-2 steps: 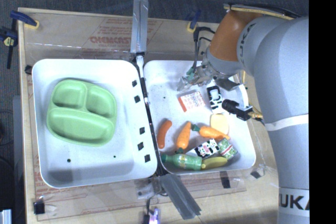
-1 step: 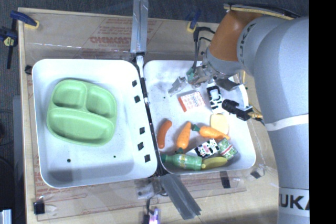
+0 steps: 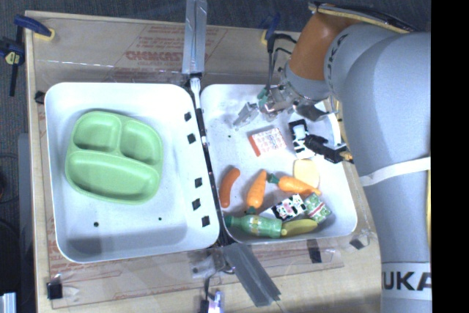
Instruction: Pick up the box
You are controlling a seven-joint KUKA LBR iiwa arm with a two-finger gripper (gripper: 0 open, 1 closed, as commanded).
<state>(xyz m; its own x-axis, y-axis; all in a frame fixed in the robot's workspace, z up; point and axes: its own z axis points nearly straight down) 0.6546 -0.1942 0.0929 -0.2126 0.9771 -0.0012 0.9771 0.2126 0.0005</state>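
The box (image 3: pixel 266 141), a small flat carton with a red and white face, is seen lying flat on the floor of the right bin (image 3: pixel 214 157), in its upper middle part, tilted a little against the bin's sides; it is not touched by anything. The claw (image 3: pixel 253 110) is found just above and to the left of the box, near the bin's far wall, low over the floor; whether its fingers are spread or pressed together cannot be told, and nothing is seen held between them. The grey arm (image 3: pixel 381 106), with its orange band (image 3: pixel 314 48), is seen reaching in over the bin's right rim. Nearer the front of the same bin are laid an orange carrot (image 3: pixel 256 189), a reddish sausage (image 3: pixel 229 186), a second carrot (image 3: pixel 297 185), a pale yellow block (image 3: pixel 307 174), a green bottle (image 3: pixel 253 224) and a black and white patterned carton (image 3: pixel 290 208), crowded together. In the left bin (image 3: pixel 58 223) a green divided tray (image 3: pixel 115 155) is seen resting; both bins are borne side by side by the desk (image 3: pixel 110 40).
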